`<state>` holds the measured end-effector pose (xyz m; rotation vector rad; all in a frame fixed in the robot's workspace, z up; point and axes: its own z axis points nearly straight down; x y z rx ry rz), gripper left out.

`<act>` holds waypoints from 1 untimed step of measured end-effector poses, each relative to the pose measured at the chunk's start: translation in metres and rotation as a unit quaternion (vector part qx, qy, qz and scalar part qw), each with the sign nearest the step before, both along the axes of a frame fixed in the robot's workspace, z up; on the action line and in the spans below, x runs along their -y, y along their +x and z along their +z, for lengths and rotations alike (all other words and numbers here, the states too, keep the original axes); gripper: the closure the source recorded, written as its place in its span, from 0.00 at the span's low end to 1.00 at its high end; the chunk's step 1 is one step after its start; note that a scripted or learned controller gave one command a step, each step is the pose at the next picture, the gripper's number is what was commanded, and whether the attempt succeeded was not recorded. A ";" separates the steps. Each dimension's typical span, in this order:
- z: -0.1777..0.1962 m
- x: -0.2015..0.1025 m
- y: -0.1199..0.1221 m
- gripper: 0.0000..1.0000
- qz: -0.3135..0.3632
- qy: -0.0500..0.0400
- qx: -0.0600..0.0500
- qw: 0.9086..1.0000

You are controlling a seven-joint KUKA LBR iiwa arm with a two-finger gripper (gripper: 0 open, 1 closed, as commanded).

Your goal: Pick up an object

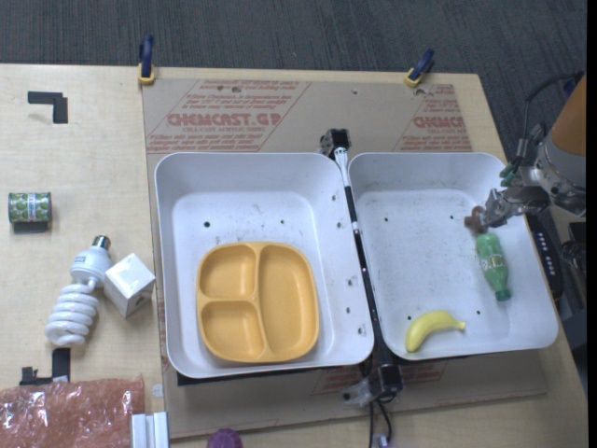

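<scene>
**Tool poised at the bottle's cap end**

Camera view: the green bottle [492,267] lies in the right bin [420,180] near its right wall, long axis running roughly 12 to 6 o'clock, brown cap uppermost. The tool [494,208] sits just at the cap end, at 12 o'clock from the bottle; contact is unclear. I cannot tell the tool's opening. A banana [433,329] lies at 7 o'clock from the bottle.

Both bins [177,203] were white w/ dark specks. Tray [258,301] was yellow-orange, banana [433,329] yellow, bottle [492,265] green w/ pale label. Bulb [75,301] white, can [30,209] green, table [75,157] light wood colour.
</scene>
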<state>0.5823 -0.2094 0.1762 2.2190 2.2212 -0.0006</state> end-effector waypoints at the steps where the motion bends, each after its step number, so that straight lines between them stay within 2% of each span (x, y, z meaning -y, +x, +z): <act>1: 0.000 0.000 0.000 0.00 0.000 0.000 0.000 1.000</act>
